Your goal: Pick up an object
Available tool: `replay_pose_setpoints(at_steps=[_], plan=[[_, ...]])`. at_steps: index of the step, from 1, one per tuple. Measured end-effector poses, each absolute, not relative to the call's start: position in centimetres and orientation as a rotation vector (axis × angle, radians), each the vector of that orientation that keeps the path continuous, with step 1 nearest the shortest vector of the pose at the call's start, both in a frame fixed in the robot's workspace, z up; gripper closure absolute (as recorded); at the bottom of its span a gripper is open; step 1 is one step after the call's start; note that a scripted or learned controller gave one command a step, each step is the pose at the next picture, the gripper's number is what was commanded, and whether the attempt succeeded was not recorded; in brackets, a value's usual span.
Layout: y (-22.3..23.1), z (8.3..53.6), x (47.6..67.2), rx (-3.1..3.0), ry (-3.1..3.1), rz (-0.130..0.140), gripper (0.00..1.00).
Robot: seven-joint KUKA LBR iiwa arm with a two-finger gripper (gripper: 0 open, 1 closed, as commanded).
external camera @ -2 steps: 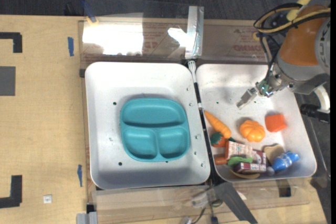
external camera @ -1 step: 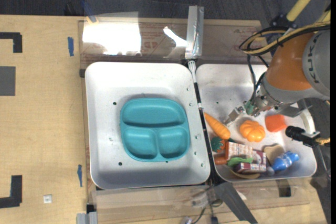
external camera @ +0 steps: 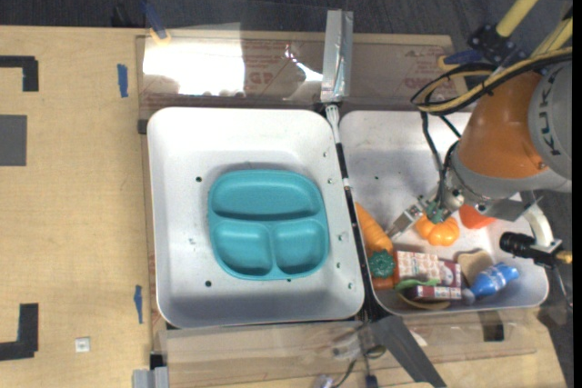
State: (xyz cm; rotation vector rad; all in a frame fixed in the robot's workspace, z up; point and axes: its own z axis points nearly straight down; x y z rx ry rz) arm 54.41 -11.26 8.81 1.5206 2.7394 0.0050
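My gripper (external camera: 427, 213) hangs low over the right bin (external camera: 391, 150), under the arm's orange band (external camera: 498, 141). It sits right at the top of a small orange fruit with a green stem (external camera: 443, 233), and I cannot see whether it touches it. An orange carrot (external camera: 372, 231) lies just to the left along the bin's wall. A red-orange piece (external camera: 475, 216) lies to the right, partly hidden by the wrist.
Along the right bin's front edge lie a green round thing (external camera: 380, 265), a printed carton (external camera: 427, 268), a dark bar (external camera: 438, 292), a tan block (external camera: 473, 263) and a blue bottle (external camera: 496, 280). A teal divided plate (external camera: 268, 223) lies in the left bin (external camera: 173, 195).
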Motion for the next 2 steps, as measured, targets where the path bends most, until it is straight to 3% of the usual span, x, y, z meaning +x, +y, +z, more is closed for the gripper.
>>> replay_pose_setpoints(at_steps=[1, 2], plan=[[-11.6, 8.8, 54.1, 1.733, 2.612, 0.009, 0.00], [-11.7, 10.0, 54.3, 1.731, 2.605, 0.013, 1.00]])
